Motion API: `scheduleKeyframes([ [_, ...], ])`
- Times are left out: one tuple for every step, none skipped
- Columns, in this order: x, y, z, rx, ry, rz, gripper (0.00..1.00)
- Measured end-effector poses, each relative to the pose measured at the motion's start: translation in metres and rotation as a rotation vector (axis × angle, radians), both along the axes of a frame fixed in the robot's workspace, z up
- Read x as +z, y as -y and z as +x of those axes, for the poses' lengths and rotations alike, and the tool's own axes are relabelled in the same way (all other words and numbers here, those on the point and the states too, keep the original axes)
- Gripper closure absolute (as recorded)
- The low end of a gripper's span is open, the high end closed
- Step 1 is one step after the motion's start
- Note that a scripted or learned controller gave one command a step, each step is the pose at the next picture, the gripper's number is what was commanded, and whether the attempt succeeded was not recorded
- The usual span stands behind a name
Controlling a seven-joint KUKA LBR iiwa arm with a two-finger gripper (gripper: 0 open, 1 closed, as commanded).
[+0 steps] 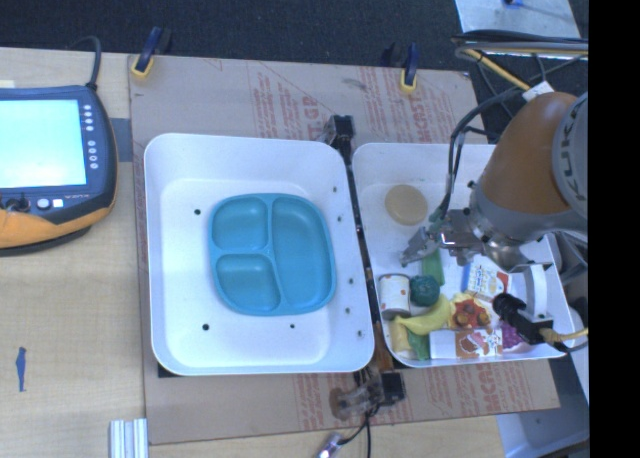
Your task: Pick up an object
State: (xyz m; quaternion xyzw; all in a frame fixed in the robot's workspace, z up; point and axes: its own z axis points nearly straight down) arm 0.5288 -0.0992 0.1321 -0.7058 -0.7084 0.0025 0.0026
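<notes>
Lying heaped in the near end of the right bin point(372, 161) are the candidate things: a small can point(394, 295), a dark green ball point(424, 290), a banana point(425, 320), a green block point(431, 268) and some printed packets point(478, 341), all crowding and touching one another. A round tan disc point(406, 204) is sitting apart from them, toward the far end of the same bin. The gripper point(428, 242) is hanging over the middle of that bin, just above the green block and between the disc and the heap; whether its claw is spread or pressed together I cannot tell, and nothing is showing clearly between its tips. The grey arm with its orange band point(530, 151) is reaching in from the right. The left bin point(160, 246) is holding a blue divided plate point(270, 253) lying flat near its centre. A pendant with a bright screen point(50, 161) is resting on the bench at the far left, well apart from both bins.
</notes>
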Motion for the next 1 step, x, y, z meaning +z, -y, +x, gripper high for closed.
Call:
scheduleKeyframes([
  [-0.0410, -0.0042, 0.0055, 0.002, 0.001, 0.000, 0.00],
])
